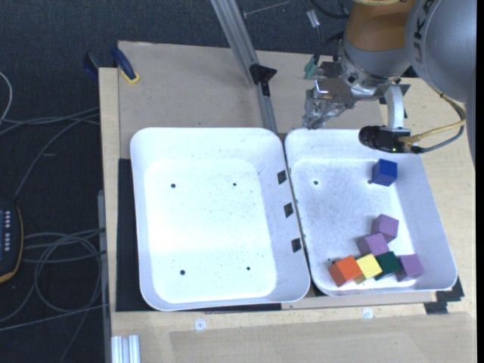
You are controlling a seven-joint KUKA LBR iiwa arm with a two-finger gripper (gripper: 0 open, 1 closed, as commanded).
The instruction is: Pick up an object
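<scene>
My gripper (319,116) hangs over the far left rim of the right bin (302,225), well away from every block. A blue cube (384,172) lies alone near the bin's far right side. At the near right corner sits a cluster: an orange cube (347,269), a yellow cube (369,266), a green cube (389,263) and three purple cubes (386,225), (373,243), (411,265). I see no block at the gripper.
The left bin (140,203) lies beside the right one, with black clips (287,209) along the shared edge. A slanted metal rail (242,44) runs down to the bins' far junction. A black sensor with a yellow cable (382,138) hangs near the blue cube.
</scene>
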